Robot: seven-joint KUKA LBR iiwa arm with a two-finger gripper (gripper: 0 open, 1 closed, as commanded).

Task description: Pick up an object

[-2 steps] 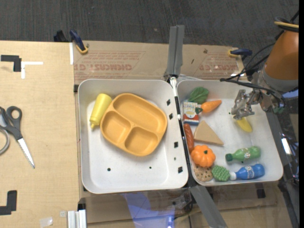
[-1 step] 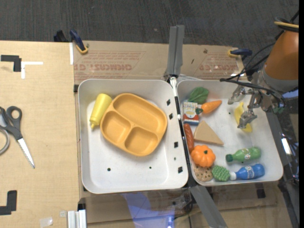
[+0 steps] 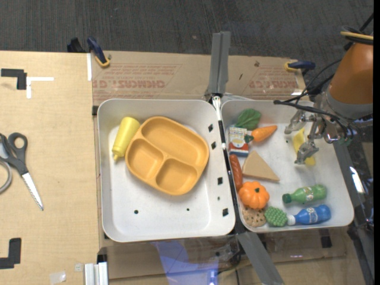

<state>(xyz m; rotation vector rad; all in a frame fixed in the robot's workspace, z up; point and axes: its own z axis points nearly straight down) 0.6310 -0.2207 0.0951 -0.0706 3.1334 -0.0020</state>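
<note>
We are seeing the claw (image 3: 303, 142) hanging over the far right of the right bin (image 3: 339, 177), its fingers standing apart around a small yellow object (image 3: 298, 140), though we cannot tell whether they are touching it; the orange-banded arm (image 3: 354, 76) is reaching in above. An orange divided plate (image 3: 165, 155) and a yellow bottle (image 3: 124, 136) are lying in the left bin (image 3: 119, 218); scissors (image 3: 21, 166) are resting on the desk (image 3: 47, 218).
</note>
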